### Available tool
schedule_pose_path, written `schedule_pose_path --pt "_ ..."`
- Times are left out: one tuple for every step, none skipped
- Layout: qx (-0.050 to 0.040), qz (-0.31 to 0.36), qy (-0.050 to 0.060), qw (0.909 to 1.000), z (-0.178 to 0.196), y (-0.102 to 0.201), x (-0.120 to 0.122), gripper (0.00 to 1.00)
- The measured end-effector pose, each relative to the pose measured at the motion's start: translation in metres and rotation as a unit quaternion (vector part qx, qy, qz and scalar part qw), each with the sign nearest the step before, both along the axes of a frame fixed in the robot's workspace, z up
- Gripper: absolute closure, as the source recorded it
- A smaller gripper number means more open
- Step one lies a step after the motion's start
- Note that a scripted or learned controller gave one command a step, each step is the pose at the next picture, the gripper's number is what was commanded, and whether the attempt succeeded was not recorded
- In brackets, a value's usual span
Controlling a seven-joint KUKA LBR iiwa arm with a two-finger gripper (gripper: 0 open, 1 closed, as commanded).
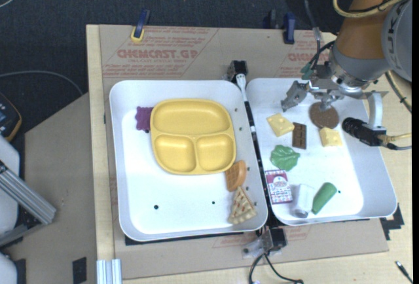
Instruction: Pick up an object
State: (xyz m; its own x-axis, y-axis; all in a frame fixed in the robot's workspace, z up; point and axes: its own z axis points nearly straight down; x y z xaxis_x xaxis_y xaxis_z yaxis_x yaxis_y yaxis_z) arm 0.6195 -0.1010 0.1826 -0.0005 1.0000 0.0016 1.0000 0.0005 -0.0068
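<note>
The arm [373,21] hangs over the right bin [373,201], its pincer [313,94] just above the brown disc [324,116]. Whether it is released or clenched I cannot tell. The approach is under way; next comes lowering squarely onto the disc.

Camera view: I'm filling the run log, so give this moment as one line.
arm: over right bin far end | gripper: above brown round piece | held: nothing seen | yellow tray: left bin

grey arm [399,27] with orange band, yellow cable loop, metal tool [313,94].
</note>
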Motion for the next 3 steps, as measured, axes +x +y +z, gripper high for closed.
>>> schedule_pose_path --pt "-0.0002 -0.001 0.000 1.0000 -0.046 -0.003 -0.008 0.00" --pt "-0.0010 0.000 -0.004 1.0000 -0.097 -0.002 -0.007 0.00" --pt "-0.0017 -0.001 -0.008 1.0000 -0.082 -0.003 -0.005 1.00"
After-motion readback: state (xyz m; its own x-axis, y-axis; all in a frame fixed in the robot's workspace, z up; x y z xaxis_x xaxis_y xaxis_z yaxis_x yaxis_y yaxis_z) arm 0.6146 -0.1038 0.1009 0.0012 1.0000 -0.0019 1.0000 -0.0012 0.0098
